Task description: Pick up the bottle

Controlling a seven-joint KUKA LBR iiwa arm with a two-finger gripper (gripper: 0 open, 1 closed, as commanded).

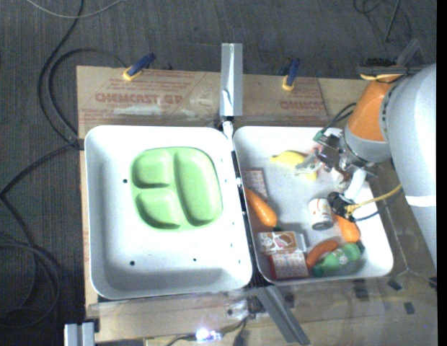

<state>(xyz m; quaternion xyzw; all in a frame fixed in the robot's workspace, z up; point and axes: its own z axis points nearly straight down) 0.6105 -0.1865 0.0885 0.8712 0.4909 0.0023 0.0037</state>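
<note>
A green bottle [339, 260] lies on its side in the near right corner of the right bin [246, 163]. An orange-red carrot-like piece [321, 250] rests against its left end. My gripper [315, 161] hangs over the far part of that bin, well away from the bottle and just right of a yellow fruit [288, 157]. Nothing from the bin is seen in its grasp.
The right bin also holds an orange carrot [261, 208], a small white can [321, 213], another orange piece [347, 229] and two snack boxes [282, 242] [286, 266]. A green divided plate [177, 187] lies in the left bin [101, 215]. A cable [368, 202] trails off the wrist.
</note>
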